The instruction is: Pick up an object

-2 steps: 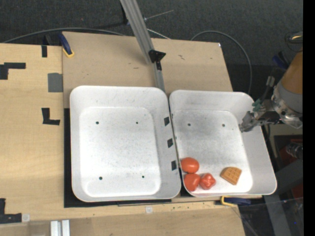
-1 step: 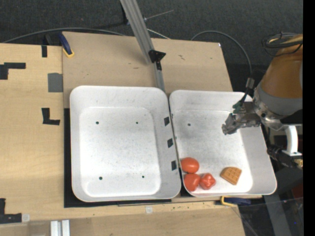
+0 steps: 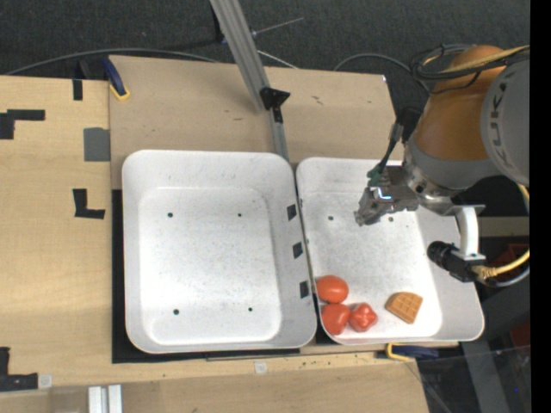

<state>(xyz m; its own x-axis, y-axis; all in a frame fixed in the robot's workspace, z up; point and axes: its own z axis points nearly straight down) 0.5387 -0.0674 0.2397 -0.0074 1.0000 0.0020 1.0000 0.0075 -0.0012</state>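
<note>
My gripper (image 3: 368, 213) hangs over the upper middle of the right bin (image 3: 344, 179), reaching in from the right under the grey and orange arm. Nothing shows between its fingertips. Three red-orange objects lie along the right bin's near edge: a round one (image 3: 333, 288), a second (image 3: 335, 318) just below it, and a lumpy red one (image 3: 363, 317) beside that. A tan waffle-like piece (image 3: 405, 305) lies to their right. All of these sit well below the gripper, toward the front of the bin.
The left bin (image 3: 207, 248) adjoins the right bin on its left. A grey metal pole (image 3: 245, 46) slants down from the top to the bins' back edge. A black cable fitting (image 3: 452, 261) sticks out at the right bin's right rim.
</note>
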